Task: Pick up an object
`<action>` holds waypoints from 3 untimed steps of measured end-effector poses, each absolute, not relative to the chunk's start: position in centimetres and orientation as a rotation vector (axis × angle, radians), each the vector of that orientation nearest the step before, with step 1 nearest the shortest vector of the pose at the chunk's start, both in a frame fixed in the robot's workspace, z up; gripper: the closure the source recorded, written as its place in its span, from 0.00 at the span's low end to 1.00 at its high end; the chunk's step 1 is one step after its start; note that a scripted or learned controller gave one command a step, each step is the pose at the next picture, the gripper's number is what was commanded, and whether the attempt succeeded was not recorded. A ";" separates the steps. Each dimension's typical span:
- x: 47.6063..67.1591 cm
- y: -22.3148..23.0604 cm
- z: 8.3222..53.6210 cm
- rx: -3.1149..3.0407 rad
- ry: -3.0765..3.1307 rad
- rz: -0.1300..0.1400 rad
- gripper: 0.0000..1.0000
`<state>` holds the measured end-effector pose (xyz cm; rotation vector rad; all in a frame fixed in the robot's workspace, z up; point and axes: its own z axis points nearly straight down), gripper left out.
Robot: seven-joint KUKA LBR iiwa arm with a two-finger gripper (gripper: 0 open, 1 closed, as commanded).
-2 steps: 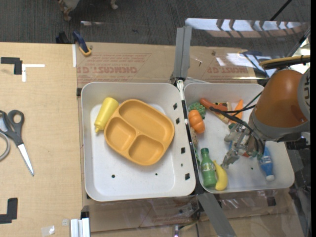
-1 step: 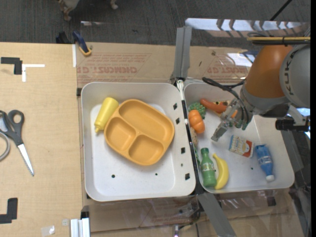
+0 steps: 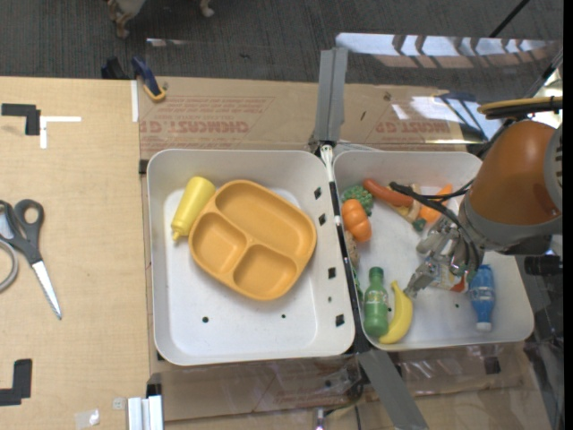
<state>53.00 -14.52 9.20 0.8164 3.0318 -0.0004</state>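
Yellow banana (image 3: 399, 319) and green bottle (image 3: 375, 300) flank the claw (image 3: 428, 274)

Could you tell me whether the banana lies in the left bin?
No, the banana lies in the right bin, beside the green bottle.

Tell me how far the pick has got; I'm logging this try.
Done: the gripper is down inside the right bin, near the banana and green bottle. In hand: nothing visibly between its fingers. Left: closing on an object and lifting it; carrot and blue bottle lie untouched.
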 end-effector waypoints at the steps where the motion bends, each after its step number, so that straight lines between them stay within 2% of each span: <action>1: 65.2 -14.9 10.1 1.305 2.850 0.001 0.00; 2: 65.5 -14.9 11.5 1.295 2.845 0.002 1.00; 3: 55.0 -13.6 9.1 1.104 2.941 0.000 1.00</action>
